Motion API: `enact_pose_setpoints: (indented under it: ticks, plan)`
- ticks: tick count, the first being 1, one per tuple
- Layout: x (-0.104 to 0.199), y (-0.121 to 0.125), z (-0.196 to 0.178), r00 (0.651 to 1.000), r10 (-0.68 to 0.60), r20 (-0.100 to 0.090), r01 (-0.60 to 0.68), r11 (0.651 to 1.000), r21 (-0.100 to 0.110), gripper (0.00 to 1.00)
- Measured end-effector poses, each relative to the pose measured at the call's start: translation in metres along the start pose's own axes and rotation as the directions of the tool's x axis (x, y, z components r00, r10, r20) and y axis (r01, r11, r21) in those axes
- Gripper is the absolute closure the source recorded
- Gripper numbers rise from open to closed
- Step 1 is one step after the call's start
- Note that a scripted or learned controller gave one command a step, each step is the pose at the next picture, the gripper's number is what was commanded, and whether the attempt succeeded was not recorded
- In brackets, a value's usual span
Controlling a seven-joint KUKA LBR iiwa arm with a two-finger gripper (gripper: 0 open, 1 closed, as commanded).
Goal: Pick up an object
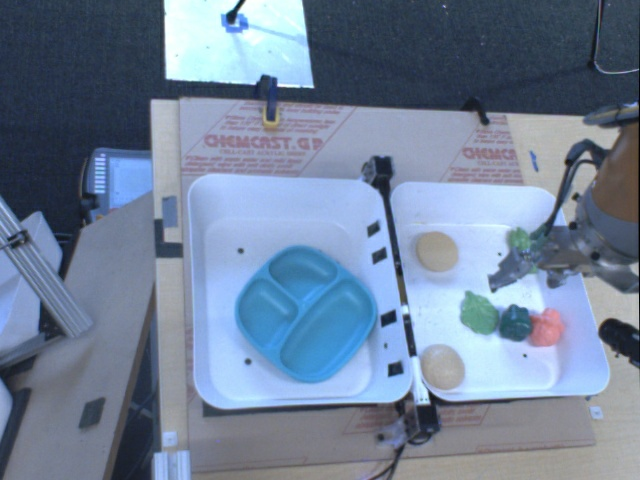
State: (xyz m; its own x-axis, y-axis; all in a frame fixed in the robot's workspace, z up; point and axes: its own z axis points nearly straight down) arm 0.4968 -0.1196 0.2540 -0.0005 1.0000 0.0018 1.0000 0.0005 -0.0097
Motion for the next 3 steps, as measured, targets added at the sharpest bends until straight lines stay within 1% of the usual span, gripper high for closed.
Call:
enact_pose_setpoints:
  ticks: [1, 2, 3]
  plan:
    - [0.0, 0.002, -0.005, 1.0, -0.003, 0.002, 0.003, 1.0, -0.012, 0.0]
    - [0.001, -0.006, 0.051, 1.0, -0.001, 0.001, 0.001, 1.0, -0.009, 0.0]
    - [-0.007, -0.009, 0.097, 1.0, 0.0, 0.001, 0.0, 1.0, -0.006, 0.0]
